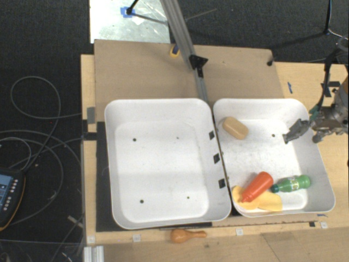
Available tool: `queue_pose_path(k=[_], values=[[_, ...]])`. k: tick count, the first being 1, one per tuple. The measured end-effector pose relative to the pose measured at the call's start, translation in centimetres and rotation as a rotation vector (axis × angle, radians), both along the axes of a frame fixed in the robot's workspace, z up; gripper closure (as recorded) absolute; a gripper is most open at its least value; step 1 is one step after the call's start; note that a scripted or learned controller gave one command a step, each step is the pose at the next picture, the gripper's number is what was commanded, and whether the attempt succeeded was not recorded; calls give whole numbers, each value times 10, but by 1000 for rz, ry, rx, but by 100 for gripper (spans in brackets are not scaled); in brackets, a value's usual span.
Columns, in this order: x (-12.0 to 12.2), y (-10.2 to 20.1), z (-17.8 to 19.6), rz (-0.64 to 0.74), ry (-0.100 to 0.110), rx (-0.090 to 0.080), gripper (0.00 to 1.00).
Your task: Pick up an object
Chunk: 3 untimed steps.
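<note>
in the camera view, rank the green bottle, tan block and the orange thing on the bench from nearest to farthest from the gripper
1. Green bottle: in the right bin, below the gripper.
2. Tan block: in the right bin's upper left, level with the gripper.
3. Orange thing: on the bench outside the bins, by the front edge.

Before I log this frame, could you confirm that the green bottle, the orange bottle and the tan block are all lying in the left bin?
Not quite: the camera view shows the green bottle, the orange bottle and the tan block all lying in the right bin, not the left bin.
</note>
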<state>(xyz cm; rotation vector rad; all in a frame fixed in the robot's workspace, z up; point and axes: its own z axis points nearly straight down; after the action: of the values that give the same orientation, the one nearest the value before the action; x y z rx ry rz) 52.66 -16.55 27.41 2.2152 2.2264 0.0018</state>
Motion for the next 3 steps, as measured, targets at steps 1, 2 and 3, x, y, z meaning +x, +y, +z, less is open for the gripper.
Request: queue_pose_path(k=[1,2,3], values=[[0,0,0,-1,-1,0,0],[5,9,-56,-3,5,1,0],[9,14,-116,-4,5,1,0]])
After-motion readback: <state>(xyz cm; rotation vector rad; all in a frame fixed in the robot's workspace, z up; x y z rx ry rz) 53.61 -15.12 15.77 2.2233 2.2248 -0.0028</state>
